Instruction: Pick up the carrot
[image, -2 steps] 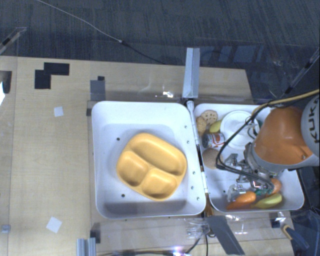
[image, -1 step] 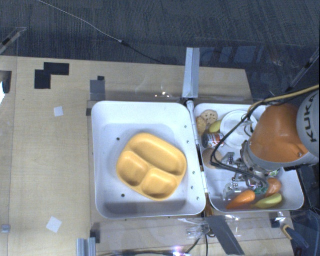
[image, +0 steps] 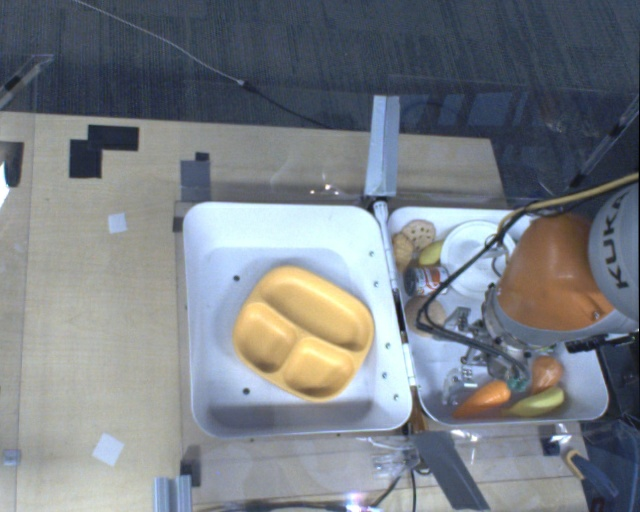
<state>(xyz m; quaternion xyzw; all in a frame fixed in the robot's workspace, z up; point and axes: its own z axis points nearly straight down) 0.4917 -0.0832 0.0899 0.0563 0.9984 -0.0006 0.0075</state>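
Observation:
The carrot (image: 484, 397) is orange and lies along the front wall of the right bin (image: 598, 408), pointing left. My gripper (image: 472, 372) hangs just above the carrot's left half, under the arm's orange band (image: 548, 275). Whether it touches the carrot cannot be made out from this angle. Nothing can be seen lifted off the bin floor.
A yellow-green banana (image: 537, 402) lies right of the carrot, with a peach-coloured fruit (image: 547, 372) behind it. A cookie (image: 415, 238), a white dish (image: 468, 247), a red can (image: 424, 281) and a pale round item (image: 432, 313) crowd the right bin's back left. The left bin (image: 205, 300) holds a yellow divided plate (image: 302, 330).

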